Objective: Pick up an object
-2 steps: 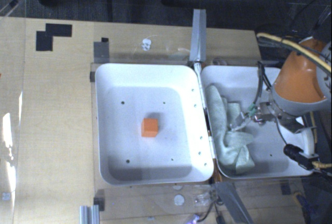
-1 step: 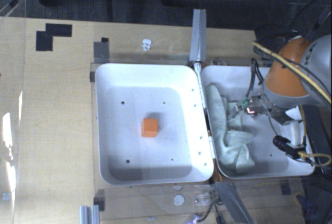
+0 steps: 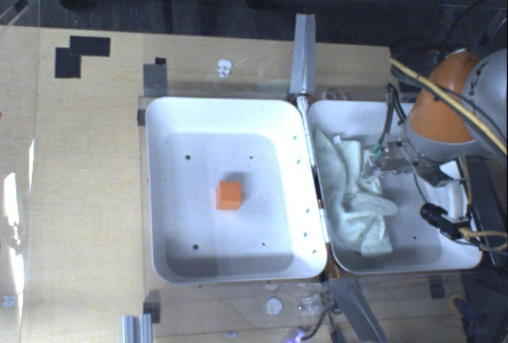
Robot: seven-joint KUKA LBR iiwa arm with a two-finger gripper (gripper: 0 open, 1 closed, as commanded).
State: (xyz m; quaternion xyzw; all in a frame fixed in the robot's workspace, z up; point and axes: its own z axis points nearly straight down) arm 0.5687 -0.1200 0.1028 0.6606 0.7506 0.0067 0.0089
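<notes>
Gripper (image 3: 379, 161): low in the right bin (image 3: 444, 254), at the cloth's (image 3: 357, 194) right edge, the cloth lying directly left of and below it; whether the fingers are parted or closed on anything cannot be told. Cloth: white, crumpled, long axis running near to far along the bin's left wall. Cube (image 3: 229, 195): small, orange, mid left bin (image 3: 171, 127), well apart from the gripper.

Soft white cloth (image 3: 357, 194); smooth plastic bins (image 3: 171, 254).
</notes>
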